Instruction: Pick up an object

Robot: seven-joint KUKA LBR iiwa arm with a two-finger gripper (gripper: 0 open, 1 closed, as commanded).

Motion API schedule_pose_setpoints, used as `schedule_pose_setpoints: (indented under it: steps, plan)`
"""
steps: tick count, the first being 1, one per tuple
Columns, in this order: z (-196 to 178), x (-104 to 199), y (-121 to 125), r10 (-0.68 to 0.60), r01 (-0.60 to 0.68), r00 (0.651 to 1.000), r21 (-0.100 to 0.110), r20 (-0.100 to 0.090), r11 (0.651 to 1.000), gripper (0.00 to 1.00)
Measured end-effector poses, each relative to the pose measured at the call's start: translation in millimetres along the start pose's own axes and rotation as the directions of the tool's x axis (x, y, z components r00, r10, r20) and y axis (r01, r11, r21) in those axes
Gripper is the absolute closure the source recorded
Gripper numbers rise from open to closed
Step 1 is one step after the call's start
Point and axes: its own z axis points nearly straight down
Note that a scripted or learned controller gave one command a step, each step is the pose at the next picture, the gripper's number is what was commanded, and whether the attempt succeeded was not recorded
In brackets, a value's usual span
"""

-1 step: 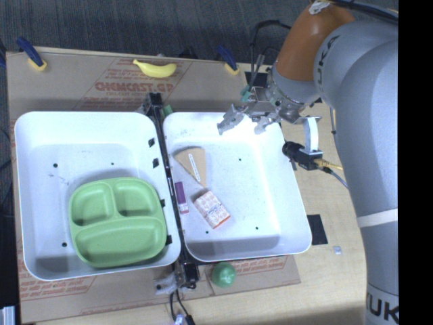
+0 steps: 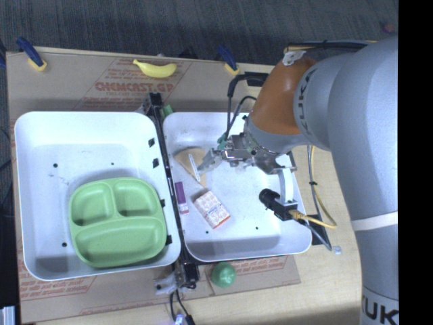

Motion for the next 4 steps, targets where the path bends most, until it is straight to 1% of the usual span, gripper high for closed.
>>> schedule_pose_setpoints:
  steps: [1, 2, 3, 4]
  plan:
    - [-77.7, 7.0, 47.1, 0.0, 0.0, 1.0, -0.007, 0.001, 1.0, 0.0]
    - [-139.8, 23.6, 2.8, -0.001, 0.001, 1.0, -0.007, 0.001, 1.0, 0.0]
    - [-99.7, 56.8, -57.5, -0.001, 0.001, 1.0, -0.002, 0.001, 1.0, 0.0]
    - [-131.3, 52.9, -40.9, 0.0, 0.0, 1.0, -0.006, 0.001, 1.0, 0.0]
